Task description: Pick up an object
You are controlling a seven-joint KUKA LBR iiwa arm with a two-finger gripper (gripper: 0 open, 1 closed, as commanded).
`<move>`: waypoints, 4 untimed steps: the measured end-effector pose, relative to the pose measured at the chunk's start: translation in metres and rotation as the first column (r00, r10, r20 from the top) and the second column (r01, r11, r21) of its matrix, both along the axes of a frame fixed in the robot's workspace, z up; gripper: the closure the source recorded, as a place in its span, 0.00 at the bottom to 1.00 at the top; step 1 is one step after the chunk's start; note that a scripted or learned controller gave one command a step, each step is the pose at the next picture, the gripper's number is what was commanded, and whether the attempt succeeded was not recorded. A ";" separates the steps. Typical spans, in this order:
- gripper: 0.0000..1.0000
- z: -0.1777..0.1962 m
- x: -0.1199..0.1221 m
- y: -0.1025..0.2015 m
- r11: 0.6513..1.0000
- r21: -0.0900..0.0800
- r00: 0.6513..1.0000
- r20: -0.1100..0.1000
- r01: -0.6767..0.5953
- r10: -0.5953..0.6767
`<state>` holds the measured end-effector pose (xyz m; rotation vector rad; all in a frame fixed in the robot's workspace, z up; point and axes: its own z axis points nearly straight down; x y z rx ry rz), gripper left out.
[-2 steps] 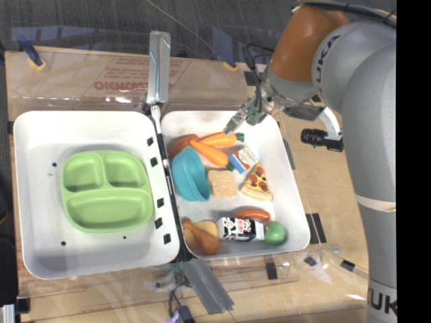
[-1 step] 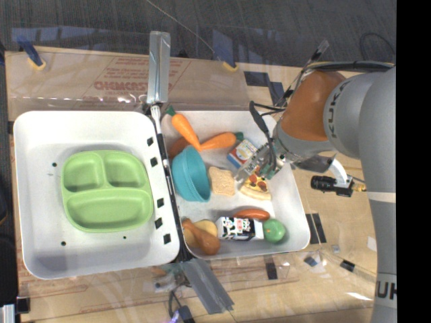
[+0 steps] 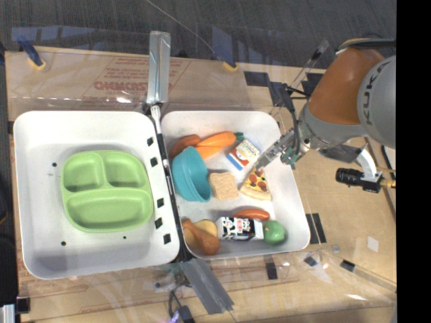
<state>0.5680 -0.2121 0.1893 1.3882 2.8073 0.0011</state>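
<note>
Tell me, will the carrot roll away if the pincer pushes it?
The carrot looks round and tapered, so it would probably roll in a curve. It looks like smooth plastic, so likely light, stiff and a bit slippery. The blue bowl beside it might stop it.

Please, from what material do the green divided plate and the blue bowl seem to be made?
Green divided plate: probably moulded plastic, matte; its colour is even and its rims soft and rounded. Blue bowl: probably plastic too, smooth with a slight sheen; it has a thin wall and uniform teal colour. Neither can be confirmed by sight alone.

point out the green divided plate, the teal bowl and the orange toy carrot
green divided plastic plate (image 3: 106, 191), camera view, on the ridge between compartments
teal plastic bowl (image 3: 189, 174), camera view, on its outer side
orange toy carrot (image 3: 217, 142), camera view, mid-body
</note>
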 end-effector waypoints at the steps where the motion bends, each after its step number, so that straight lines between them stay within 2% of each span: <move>1: 1.00 -0.029 -0.077 0.002 1.000 0.004 1.000 -0.012 -0.025 0.025; 2: 1.00 -0.097 0.032 0.003 0.956 0.004 0.956 -0.009 0.293 -0.293; 3: 0.00 -0.097 0.032 0.003 0.956 0.004 0.956 -0.009 0.293 -0.293; 4: 0.00 -0.096 0.090 0.002 0.892 0.004 0.892 -0.008 0.452 -0.452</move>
